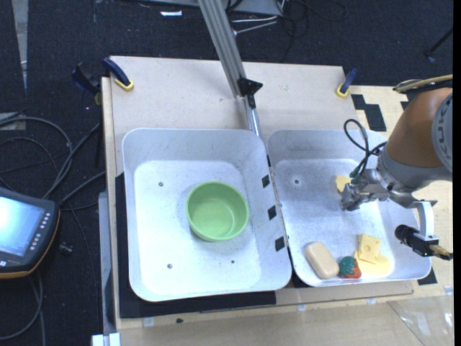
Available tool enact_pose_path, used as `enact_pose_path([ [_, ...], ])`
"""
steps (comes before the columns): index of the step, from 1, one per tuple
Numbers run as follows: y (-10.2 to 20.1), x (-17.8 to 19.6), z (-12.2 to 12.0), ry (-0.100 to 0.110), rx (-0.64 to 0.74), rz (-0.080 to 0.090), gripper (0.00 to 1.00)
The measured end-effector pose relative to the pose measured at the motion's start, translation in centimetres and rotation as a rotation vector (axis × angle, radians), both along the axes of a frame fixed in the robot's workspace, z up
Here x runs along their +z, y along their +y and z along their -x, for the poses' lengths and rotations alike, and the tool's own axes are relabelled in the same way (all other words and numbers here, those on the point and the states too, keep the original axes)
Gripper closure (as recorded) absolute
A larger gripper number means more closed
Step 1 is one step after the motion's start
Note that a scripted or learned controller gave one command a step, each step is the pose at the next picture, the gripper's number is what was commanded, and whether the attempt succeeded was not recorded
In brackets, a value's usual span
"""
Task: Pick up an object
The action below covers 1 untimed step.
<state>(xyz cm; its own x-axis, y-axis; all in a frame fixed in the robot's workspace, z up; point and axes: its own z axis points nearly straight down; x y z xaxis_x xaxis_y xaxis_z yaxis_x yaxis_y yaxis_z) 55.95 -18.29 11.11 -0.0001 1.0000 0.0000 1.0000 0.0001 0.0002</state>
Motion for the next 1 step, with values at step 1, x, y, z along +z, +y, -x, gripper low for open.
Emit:
enact_pose_path([
  [1, 0.29, 6.12, -0.51, -0.004, 0.001, 0.001, 1.0],
])
